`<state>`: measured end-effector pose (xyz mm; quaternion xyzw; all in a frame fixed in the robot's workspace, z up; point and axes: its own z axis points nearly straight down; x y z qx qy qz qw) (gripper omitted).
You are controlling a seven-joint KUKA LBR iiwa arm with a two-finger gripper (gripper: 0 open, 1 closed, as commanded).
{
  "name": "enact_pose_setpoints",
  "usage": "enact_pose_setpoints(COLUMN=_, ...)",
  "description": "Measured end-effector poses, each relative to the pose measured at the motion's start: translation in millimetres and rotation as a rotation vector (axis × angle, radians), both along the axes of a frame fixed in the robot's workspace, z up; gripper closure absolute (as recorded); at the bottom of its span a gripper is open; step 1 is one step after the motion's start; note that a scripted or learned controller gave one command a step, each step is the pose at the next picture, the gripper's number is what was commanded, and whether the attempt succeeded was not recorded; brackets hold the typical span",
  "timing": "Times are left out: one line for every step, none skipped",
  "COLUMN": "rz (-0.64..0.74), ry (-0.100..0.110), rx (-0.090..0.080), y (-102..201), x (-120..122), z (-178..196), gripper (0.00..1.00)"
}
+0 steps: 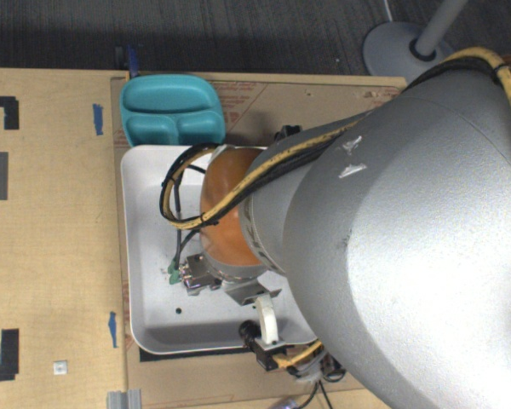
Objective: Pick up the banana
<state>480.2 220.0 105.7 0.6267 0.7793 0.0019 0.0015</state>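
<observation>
**Arm deep in the bin, banana hidden**

The grey arm (392, 228) swings in from the right and hangs low over the white bin (149, 313), its orange band (226, 220) square above the wrist. The gripper (192, 275) sits buried under wrist hardware and cables, so its state — I cannot tell. The banana? Hidden, presumably beneath the arm; its direction, long axis and look are anybody's guess. A teal tray (172, 109) waits behind.

arm (409, 228): smooth matt grey metal | bin (145, 254): glossy white plastic | bench (51, 254): matt cardboard
</observation>
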Motion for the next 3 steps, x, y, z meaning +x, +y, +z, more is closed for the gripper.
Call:
enact_pose_setpoints(rz=0.001, ry=0.000, rx=0.000, y=0.3, x=0.1, z=9.6, gripper=1.00)
enact_pose_setpoints(rz=0.001, ry=-0.001, rx=-0.001, y=0.6, x=0.3, z=19.3, gripper=1.00)
enact_pose_setpoints(rz=0.002, ry=-0.001, rx=-0.001, y=0.9, x=0.5, z=29.0, gripper=1.00)
